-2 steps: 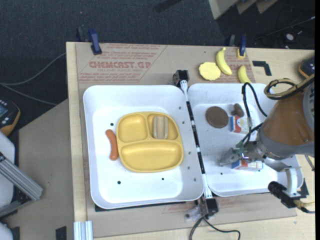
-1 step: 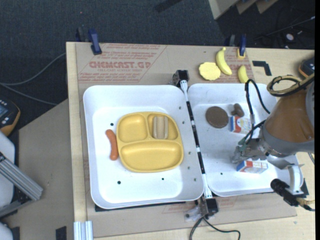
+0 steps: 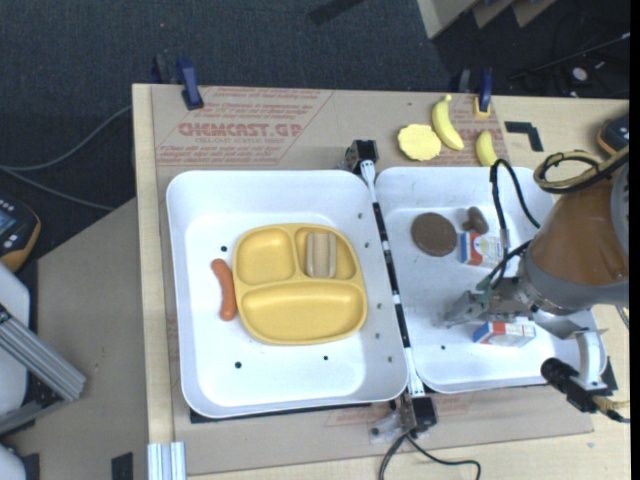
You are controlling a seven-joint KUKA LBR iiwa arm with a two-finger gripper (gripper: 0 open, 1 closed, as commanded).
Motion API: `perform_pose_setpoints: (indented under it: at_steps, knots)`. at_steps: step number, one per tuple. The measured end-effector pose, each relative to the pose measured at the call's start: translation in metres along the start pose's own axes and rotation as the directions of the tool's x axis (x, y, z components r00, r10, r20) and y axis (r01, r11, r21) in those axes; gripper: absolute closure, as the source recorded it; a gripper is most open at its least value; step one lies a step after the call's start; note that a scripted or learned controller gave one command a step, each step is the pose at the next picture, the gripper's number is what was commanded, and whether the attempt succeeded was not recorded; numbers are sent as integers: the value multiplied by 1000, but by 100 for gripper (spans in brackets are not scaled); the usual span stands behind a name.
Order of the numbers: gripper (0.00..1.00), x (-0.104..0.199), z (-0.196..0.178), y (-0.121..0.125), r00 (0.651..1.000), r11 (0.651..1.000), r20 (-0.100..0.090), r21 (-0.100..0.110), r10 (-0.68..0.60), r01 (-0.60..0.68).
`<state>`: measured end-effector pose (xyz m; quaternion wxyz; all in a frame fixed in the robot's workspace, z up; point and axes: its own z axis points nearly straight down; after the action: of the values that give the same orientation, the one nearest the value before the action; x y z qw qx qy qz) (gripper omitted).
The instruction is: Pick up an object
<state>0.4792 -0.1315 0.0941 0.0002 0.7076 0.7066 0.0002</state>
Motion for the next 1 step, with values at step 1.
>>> perform_pose_setpoints:
  at_steps: [1]
  knots:
    - [0, -61, 9, 95, 1000, 1000, 6, -8, -3, 3]
